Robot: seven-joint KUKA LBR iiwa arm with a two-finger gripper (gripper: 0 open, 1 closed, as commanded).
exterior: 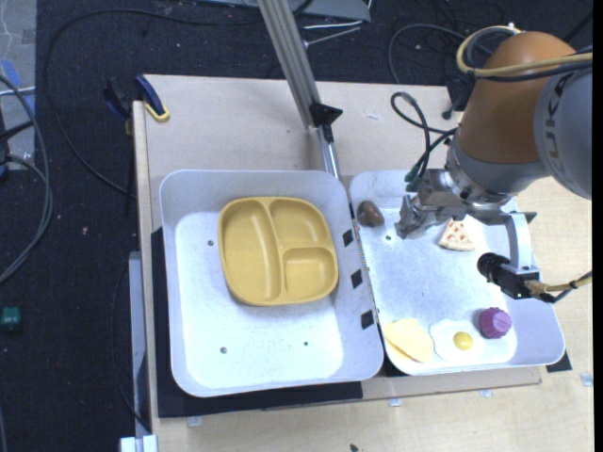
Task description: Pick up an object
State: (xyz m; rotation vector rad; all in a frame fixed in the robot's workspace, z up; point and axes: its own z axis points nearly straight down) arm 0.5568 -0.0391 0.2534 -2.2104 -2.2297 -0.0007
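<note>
**Approach step in hand: gripper low in the right bin, nothing seen held**

The grey arm with the orange band reaches in from the right, and its gripper sits low over the far part of the right shallow white bin. The finger state cannot be read from this slanted overhead view, and no object is seen between them.

Candidate objects all lie in the right bin. A small brown rounded piece rests near the bin's far left corner, just beside the gripper on its left. A triangular pizza-slice toy, orange with pale spots, lies just to the gripper's right, partly under the wrist. Along the near edge lie a pale yellow flat wedge, a white fried-egg toy with a yellow yolk and a small purple rounded object, all well apart from the gripper.

The left white bin holds a yellow three-compartment plastic tray, which plays no visible part at present.

Assessment: the task stands at the descent or grasp stage, with no pick confirmed. The gripper sits between the brown piece and the pizza slice, above neither squarely. The next move calls for centring over one of the two, closing on it, then lifting clear of the bin wall. A close on bare bin floor is the evident risk.
</note>
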